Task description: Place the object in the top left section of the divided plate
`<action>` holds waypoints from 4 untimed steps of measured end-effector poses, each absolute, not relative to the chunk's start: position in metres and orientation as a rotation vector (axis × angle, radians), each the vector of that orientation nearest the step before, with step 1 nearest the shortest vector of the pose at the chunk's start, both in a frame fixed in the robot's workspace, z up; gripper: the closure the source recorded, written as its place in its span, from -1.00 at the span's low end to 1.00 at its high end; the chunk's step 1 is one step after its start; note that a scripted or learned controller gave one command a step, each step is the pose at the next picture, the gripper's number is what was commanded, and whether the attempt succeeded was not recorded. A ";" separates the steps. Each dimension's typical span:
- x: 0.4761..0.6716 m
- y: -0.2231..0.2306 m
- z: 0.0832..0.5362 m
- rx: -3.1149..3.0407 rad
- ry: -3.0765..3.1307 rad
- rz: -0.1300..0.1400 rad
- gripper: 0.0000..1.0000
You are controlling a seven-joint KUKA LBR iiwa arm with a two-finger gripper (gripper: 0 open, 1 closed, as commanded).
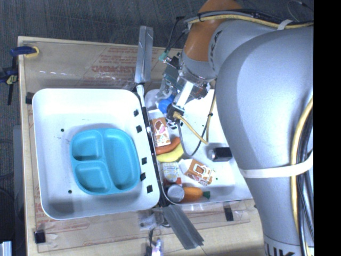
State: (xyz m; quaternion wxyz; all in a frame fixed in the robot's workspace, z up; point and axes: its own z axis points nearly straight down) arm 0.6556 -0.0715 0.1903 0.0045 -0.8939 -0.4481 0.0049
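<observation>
Hovering over the right bin, the hand sits above the clutter; finger state unclear. Blue divided plate lies in the left bin.

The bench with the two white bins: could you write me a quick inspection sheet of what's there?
Surface: wooden bench bearing left bin and right bin.
Job's things: blue divided plate in the left bin, nothing on it.
Clutter: banana, carrot, snack packets, all in the right bin.
Hand: hand low over the right bin's far end.
Cables: yellow cable by the wrist.
Surroundings: blue clamp at the bench corner.
</observation>
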 end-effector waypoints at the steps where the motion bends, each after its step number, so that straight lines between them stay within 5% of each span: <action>1: 0.656 -0.070 0.220 -2.849 -1.316 0.006 1.00; 2: 0.571 -0.004 0.269 -2.795 -1.425 0.007 1.00; 3: 0.529 0.051 0.215 -2.692 -1.612 0.009 1.00; 4: 0.529 0.051 0.215 -2.693 -1.611 0.009 -1.00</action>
